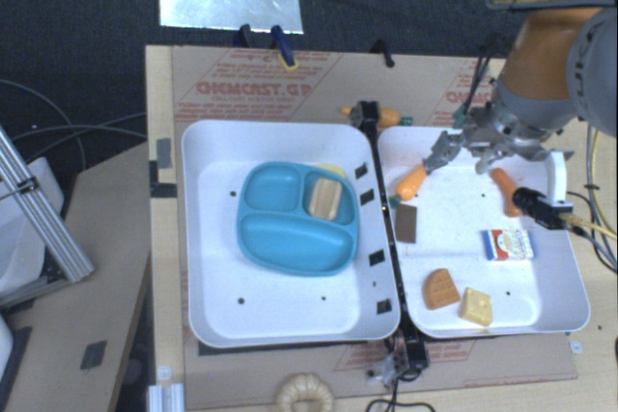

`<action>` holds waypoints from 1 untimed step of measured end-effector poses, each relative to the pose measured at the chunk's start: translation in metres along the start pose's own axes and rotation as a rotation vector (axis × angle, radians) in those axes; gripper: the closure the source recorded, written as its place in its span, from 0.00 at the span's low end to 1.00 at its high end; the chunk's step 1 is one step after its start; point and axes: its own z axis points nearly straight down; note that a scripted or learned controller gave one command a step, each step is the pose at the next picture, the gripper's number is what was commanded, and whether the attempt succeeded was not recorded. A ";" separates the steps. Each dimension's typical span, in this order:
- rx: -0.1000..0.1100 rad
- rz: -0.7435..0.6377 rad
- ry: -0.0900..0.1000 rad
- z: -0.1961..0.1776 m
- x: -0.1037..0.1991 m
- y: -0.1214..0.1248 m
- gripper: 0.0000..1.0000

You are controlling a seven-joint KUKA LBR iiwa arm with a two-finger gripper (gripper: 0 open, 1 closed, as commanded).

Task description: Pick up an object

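In the right bin [570,304], pincer [446,152] is hovering near carrot [410,181], finger state unclear; nothing lifted yet, grasp remaining.

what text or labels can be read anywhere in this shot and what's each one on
"CHEMCAST G P", red print, roughly legible, on the brown board under the bins, above the left bin.
More red print on the board's upper right: too blurred to read.
Small red, white and blue packet in the right bin: print too small to read.
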 end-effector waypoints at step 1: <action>-0.012 -0.002 -0.001 -0.007 0.000 0.003 0.00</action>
